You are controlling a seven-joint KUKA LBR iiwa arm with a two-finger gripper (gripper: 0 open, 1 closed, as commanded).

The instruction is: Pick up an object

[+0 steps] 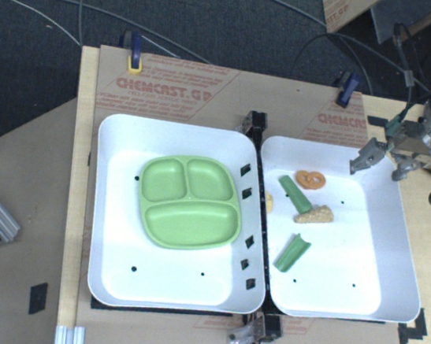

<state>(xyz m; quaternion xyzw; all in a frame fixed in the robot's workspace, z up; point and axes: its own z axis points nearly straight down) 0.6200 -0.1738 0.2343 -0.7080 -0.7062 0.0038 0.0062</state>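
Two white bins, L w/ green plate [190, 203], R w/ pretzel [309, 179], hand [381, 163] open, nothing gripped.

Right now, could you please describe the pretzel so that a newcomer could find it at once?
Look in the right bin, the one without the green plate. Near its far edge, just left of the gripper, lies the pretzel. It is the only orange-brown looped piece; the things beside it are green sticks and a pale tan lump.
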